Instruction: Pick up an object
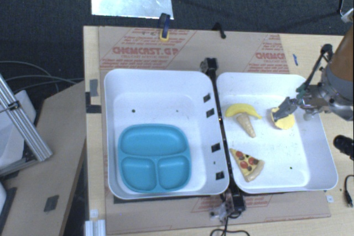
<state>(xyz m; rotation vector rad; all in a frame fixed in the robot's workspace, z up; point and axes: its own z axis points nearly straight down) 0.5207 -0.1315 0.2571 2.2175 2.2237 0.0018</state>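
The right bin holds a yellow banana, a pale cone-shaped piece just below it, a pizza slice near the front left, and a small round yellow piece toward the right side. My gripper reaches in from the right and sits low, right over the round yellow piece, covering its upper edge. Whether it touches the piece is not visible.
The left bin holds a blue divided plate. A black clip strip runs along the seam between the two bins. The arm's body hangs over the right bin's right wall. Cardboard lies under both bins.
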